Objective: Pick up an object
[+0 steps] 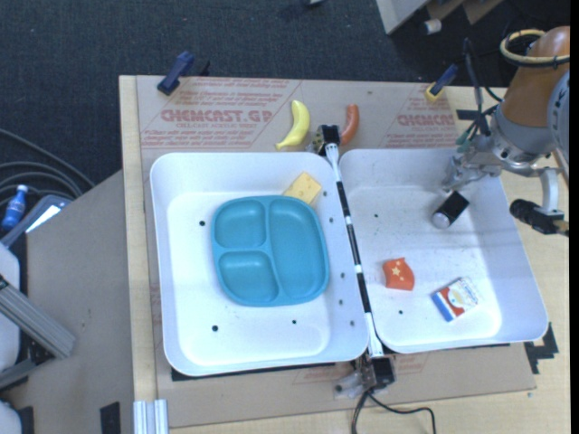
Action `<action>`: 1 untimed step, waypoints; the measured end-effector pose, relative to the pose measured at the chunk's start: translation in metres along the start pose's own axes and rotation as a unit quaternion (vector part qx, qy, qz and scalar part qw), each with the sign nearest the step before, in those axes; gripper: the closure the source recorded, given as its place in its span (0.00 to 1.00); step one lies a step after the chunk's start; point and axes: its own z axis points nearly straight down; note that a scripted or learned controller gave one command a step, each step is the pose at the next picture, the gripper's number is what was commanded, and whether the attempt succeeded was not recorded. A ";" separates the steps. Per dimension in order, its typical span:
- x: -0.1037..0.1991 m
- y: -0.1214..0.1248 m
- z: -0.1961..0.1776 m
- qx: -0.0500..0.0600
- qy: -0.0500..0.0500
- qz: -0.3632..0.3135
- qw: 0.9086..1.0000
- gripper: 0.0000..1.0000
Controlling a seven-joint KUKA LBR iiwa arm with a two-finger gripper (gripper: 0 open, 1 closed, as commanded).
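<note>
The right bin (507, 269) holds a black cylinder (450, 209) lying tilted near its back, a small orange-red piece (398, 274) in the middle, and a white, blue and red packet (455, 298) toward the front. My gripper (463, 174) hangs over the back of this bin, just above and behind the black cylinder's upper end. From this angle I cannot see whether it touches the cylinder. The grey arm with its orange band (534, 70) comes in from the upper right.
The left bin (181, 315) carries a blue divided plate (270, 249) and a yellow block (303, 188) at its back edge. Behind the bins, a banana (294, 125) and an orange sausage-shaped toy (349, 123) lie on the board. A black divider (348, 242) separates the bins.
</note>
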 end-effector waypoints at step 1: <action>0.003 0.000 0.000 0.002 0.004 -0.001 1.000 0.00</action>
